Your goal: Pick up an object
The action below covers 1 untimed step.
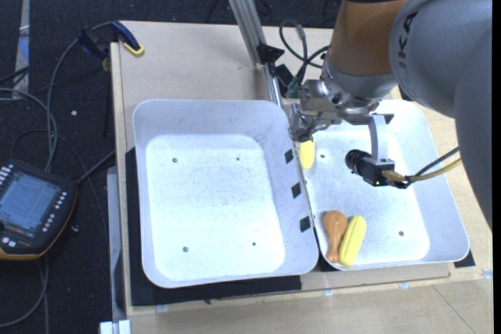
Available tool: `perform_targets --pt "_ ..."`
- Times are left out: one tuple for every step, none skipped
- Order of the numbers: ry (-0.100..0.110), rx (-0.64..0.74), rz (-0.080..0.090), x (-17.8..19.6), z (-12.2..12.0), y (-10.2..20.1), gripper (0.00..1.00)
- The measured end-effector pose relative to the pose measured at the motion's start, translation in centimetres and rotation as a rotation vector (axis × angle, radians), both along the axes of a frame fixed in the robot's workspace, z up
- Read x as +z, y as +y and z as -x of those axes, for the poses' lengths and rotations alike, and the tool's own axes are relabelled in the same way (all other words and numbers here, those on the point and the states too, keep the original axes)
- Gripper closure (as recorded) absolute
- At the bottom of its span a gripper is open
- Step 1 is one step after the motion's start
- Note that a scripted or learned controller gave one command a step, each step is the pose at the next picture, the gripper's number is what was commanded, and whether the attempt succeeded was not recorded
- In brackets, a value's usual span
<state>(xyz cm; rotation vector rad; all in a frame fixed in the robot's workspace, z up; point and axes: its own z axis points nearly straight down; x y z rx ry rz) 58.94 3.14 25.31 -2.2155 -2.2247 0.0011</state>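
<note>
In the right bin (415, 192), my gripper (302, 138) hangs low over the left wall, under the grey arm with its orange band. A small yellow object (307, 156) lies directly below the gripper tip, touching or nearly touching it, and its upper end is hidden by the gripper. Near the front left corner of the same bin, an orange pear-shaped object (335, 231) and a longer yellow object (353, 239) lie side by side, touching.
The left bin (156, 129) sits beside the right one, and their walls meet just left of the gripper. A black camera unit (368, 166) on a bracket hangs off the wrist over the right bin. A metal pole (244, 4) slants up behind the bins.
</note>
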Motion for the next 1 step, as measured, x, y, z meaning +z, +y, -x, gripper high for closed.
perform_targets --pt "0.0 0.0 0.0 -2.05 -0.49 4.82 1.0"
